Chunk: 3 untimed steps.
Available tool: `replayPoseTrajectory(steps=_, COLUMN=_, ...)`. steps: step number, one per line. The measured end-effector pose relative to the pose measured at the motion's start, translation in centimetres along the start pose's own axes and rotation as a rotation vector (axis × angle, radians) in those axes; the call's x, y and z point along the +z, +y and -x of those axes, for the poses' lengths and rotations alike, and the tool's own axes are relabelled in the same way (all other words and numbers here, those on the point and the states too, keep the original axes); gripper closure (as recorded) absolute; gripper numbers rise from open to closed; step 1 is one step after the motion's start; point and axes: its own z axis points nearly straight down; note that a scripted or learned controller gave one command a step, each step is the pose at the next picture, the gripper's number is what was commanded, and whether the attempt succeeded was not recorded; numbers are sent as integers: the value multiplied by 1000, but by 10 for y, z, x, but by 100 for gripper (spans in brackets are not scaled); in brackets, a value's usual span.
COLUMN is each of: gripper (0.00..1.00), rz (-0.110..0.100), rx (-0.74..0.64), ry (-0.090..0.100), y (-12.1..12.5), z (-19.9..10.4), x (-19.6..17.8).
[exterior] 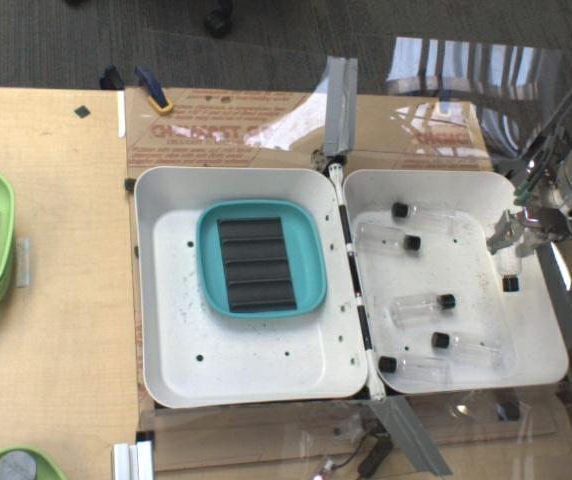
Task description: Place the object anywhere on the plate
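— Teal plate (311, 268), see it? It sits in the left bin (166, 268), with a dark ridged block (256, 262) lying on it.

— And the thing to move?

— Clear little tubes with black caps. They all lie in the right bin (536, 338), right of the plate. One tube (421, 310) lies near the middle of that bin, its long side running left to right, cap at the right end.

— Where is the gripper (514, 236)?

— Far from the plate, over the right bin's far right edge. I think there is nothing between its fingers, but it is too small and blurry to tell if they are wide or narrow.

— So which way must it go?

— My guess: left, toward the plate, to reach any tube. A small black cap (510, 284) lies just below it, the nearest thing.
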Motion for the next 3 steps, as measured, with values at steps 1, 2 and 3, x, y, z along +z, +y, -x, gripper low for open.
replayPoseTrajectory(steps=1, gripper=100, rz=-2, rx=-1, ry=-1, y=0, z=1, x=-8)
replayPoseTrajectory(steps=2, gripper=100, rz=-4, rx=-2, ry=-2, y=0, z=1, x=-16)
replayPoseTrajectory(steps=3, gripper=100, rz=-5, rx=-4, ry=-3, y=0, z=2, x=-24)
